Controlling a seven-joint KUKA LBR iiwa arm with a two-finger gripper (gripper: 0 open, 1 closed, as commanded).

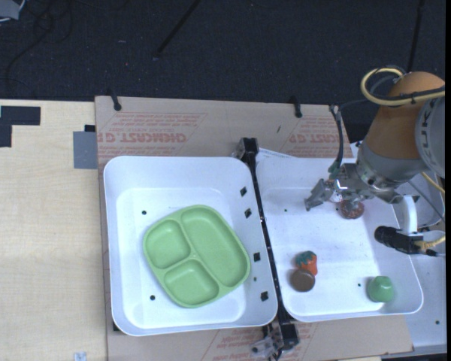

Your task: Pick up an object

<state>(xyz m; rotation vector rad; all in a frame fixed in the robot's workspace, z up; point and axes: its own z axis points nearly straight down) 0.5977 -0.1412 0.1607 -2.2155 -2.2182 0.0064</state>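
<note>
Gripper (338,192) low in right bin (338,307), upper right of frame; can't tell jaws' state from here, nothing visibly held. I read this as approach step. Nearest target, a small brownish obj (352,210), sits just beside it; next needs centring over obj, then closing.

Looks like a robotics lab setup, not anyone's kitchen. You've got 2 shallow white bins, the left bin (128,201) and the right bin (406,292), clamped side by side on a cardboard sheet (195,130) over a pale wooden bench (37,239). A grey and orange industrial arm (398,138) reaches in with a loose yellow cable loop (376,81) on it. Dark carpet (210,36) behind with stray cables, plus black tape marks (11,122) on the bench top.
</note>
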